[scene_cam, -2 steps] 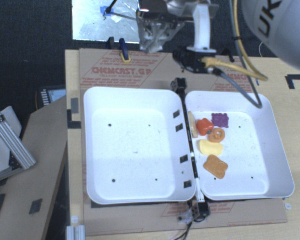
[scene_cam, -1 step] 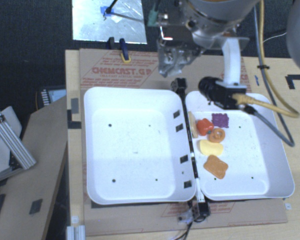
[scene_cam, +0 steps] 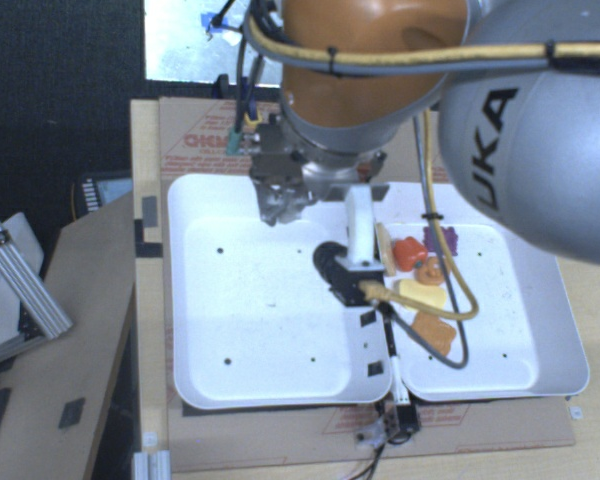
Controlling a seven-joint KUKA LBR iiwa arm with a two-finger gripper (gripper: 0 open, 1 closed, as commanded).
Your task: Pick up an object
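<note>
My gripper (scene_cam: 277, 208) hangs over the far part of the left bin (scene_cam: 250, 318), below the big orange-banded wrist. Nothing shows beneath it but the bin's white floor. The objects lie in the right bin (scene_cam: 520, 318), near its left wall: a red-orange piece (scene_cam: 408, 253), a purple piece (scene_cam: 441, 239), a pale yellow block (scene_cam: 421, 293), an orange wedge (scene_cam: 435, 334), a small orange piece (scene_cam: 432, 272) and a tan stick (scene_cam: 384, 249). The gripper is well to the left of them, touching none.
The arm's grey body covers the upper right of the view and the far edge of the right bin. The two bins meet at a ridge (scene_cam: 385, 353). Cardboard (scene_cam: 195, 138) lies under the bins, and a metal frame (scene_cam: 20, 278) stands at the far left.
</note>
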